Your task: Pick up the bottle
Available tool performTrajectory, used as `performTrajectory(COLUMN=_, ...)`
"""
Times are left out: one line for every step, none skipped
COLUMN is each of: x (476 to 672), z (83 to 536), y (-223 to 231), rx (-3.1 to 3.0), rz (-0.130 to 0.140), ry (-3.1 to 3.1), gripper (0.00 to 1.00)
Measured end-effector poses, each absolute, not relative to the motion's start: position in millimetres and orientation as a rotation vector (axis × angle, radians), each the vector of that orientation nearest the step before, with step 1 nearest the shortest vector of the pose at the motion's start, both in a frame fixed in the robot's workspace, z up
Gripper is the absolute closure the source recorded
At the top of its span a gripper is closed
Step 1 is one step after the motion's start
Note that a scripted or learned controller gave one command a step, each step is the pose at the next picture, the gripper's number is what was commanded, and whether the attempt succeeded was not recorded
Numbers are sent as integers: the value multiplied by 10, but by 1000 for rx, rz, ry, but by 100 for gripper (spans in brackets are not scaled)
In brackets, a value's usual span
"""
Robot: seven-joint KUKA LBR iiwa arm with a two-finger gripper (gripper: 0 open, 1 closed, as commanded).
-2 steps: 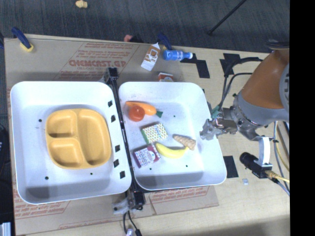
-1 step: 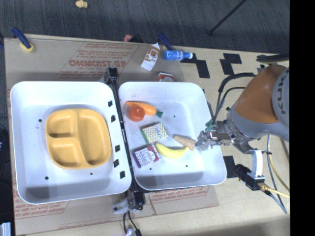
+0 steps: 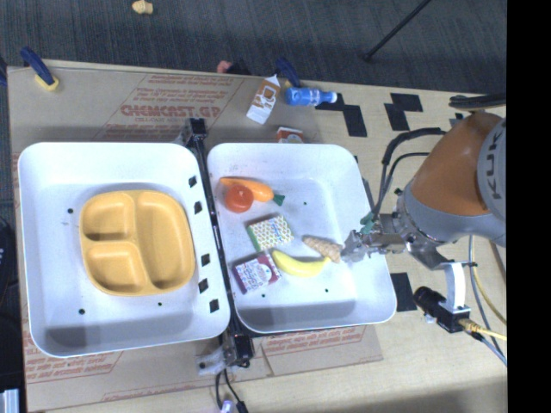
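At the near edge of the bench the right bin (image 3: 374,304) holds most of the clutter. A small red-and-white packet (image 3: 255,274) lies toward its 7 o'clock corner, with a banana (image 3: 300,265) just beside it at 3 o'clock. A tan cone-shaped item (image 3: 322,247) touches the banana's upper end. The gripper (image 3: 355,246) sits low at the bin's 3 o'clock wall, just beside that cone; whether its fingers are spread or closed cannot be told, and nothing is seen between them. A patterned green box (image 3: 269,231) lies near the bin's middle. Farther back a tomato (image 3: 239,198) touches a carrot (image 3: 254,188). The left bin (image 3: 34,256) holds a yellow divided plate (image 3: 138,240). The bottle (image 3: 306,97), blue and lying on its side, rests on the bench beyond the right bin at 12 o'clock, near a small carton (image 3: 264,100).
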State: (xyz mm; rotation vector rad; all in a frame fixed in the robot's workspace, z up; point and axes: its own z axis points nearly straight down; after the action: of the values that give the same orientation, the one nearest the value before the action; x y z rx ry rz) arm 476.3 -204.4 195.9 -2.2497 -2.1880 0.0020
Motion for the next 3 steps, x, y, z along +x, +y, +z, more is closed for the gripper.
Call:
performTrajectory(x=4763, z=2124, y=-2100, rx=-2491, rz=3, ry=-1911, gripper=100)
performTrajectory(x=4764, z=1965, y=-1991, rx=-2111, rz=2, ry=-2322, gripper=100)
performTrajectory(x=4760, z=2029, y=-2111, rx=-2531, rz=2, ry=-1857, gripper=100)
